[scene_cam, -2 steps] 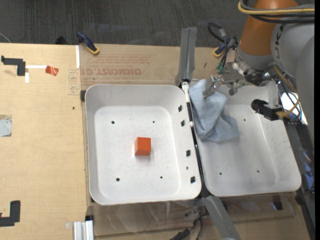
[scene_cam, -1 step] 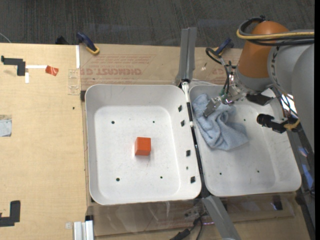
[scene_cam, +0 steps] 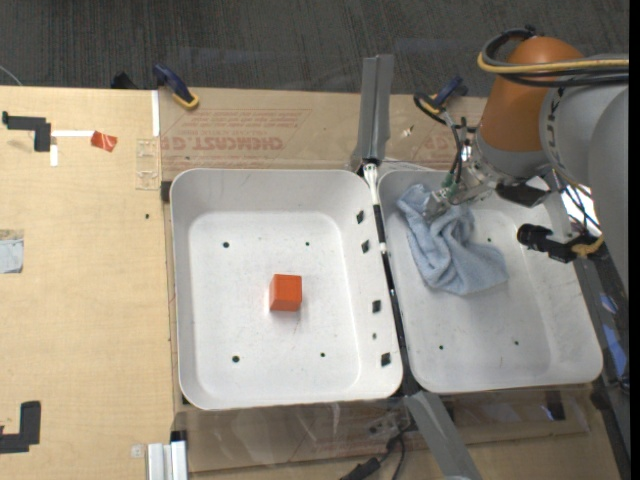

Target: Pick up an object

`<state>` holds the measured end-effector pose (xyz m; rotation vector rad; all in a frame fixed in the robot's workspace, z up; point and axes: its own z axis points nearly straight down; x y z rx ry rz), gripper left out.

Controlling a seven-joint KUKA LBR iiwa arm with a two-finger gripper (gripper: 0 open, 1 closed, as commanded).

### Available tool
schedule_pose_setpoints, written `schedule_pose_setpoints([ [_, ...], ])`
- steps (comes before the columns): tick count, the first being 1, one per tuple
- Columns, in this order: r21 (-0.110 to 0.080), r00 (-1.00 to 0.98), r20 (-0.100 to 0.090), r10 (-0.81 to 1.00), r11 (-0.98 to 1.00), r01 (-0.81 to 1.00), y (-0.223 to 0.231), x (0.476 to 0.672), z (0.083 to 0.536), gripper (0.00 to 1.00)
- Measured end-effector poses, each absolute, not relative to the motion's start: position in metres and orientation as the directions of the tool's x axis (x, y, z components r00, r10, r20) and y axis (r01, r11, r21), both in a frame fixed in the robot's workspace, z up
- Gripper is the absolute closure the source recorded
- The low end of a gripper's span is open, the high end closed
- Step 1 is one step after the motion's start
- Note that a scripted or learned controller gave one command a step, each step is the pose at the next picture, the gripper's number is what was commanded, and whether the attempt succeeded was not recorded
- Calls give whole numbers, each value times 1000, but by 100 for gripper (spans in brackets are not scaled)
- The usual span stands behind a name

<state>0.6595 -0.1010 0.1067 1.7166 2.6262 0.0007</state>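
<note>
A grey KUKA arm point(scene_cam: 590, 128) with an orange band is reaching in over the right bin point(scene_cam: 520, 353), its gripper point(scene_cam: 447, 196) sitting low at the upper edge of a crumpled blue-grey cloth point(scene_cam: 452, 248). The cloth is lying in the bin's upper left part, near the divider between the bins, bunched into soft folds with one flap spreading toward the bin's middle. The gripper is touching the cloth's top fold; whether it is clenched or released cannot be told. In the left bin point(scene_cam: 200, 268), a small orange-red block point(scene_cam: 286, 293) is sitting upright just below the centre of the floor, well apart from the walls. Both bins are resting side by side on the bench point(scene_cam: 70, 298).
</note>
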Motion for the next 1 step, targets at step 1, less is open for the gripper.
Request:
schedule_pose_setpoints([
  [1, 1, -221, -2, 975, 221, 975, -103, 659, 196, 100],
])
